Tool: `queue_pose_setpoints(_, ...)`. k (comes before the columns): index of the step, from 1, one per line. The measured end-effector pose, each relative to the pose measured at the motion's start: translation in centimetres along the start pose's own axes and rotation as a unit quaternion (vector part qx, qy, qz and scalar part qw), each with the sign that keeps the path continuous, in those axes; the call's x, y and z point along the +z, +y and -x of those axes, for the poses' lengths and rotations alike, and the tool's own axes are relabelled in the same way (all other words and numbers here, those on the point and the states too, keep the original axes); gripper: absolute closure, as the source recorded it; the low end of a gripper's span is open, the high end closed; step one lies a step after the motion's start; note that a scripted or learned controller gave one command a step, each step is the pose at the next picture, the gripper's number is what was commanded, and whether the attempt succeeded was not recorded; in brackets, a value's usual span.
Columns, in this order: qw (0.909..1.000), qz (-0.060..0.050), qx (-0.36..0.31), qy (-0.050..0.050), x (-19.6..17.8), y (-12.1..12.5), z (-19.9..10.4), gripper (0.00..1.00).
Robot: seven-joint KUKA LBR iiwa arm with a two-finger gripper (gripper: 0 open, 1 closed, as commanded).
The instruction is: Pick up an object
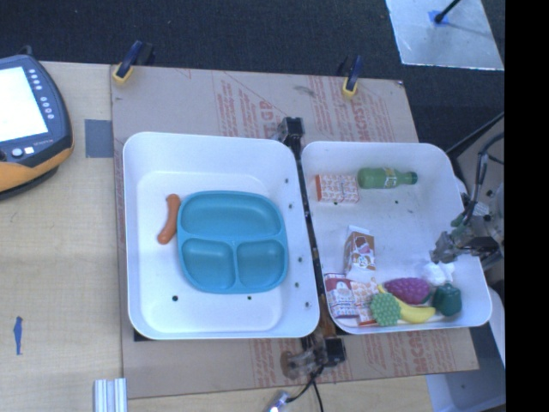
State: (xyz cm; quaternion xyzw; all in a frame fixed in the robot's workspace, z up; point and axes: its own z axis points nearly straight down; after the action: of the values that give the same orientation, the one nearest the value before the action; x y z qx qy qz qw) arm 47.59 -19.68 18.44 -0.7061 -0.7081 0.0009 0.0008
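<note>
Two shallow white bins sit side by side on a cardboard-covered bench, seen from above at a slant. The left bin (137,230) holds a blue divided plate (232,239) in its middle, with an orange sausage (169,219) lying just beside the plate's left edge.

The right bin (429,157) holds the loose objects. At its far side lie a small red and white box (336,188) and, to the right of it, a green bottle (386,178) on its side. Near the middle is a snack packet (360,254). Along the near edge, from left to right, are a red carton (345,297), a green toy (386,309), a purple grape bunch (409,290), a banana (418,313) and a dark green piece (447,299), packed close together.

The gripper (452,249) hangs over the right edge of the right bin, just above the near-right cluster. It is small and dark against the rim, so whether it is spread or closed, or has anything in it, cannot be told; nothing is plainly raised.

Judging by this, the pick is not yet done: every object seems to rest in a bin, and the grasp and lift are left
</note>
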Motion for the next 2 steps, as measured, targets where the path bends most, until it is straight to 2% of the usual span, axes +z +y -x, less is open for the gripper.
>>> queue_pose_setpoints(1,1.0,-0.001,-0.002,0.0,9.3,0.0,-7.0,1.0)
queue_pose_setpoints(2,1.0,0.0,0.0,0.0,-0.3,0.0,-0.9,1.0)
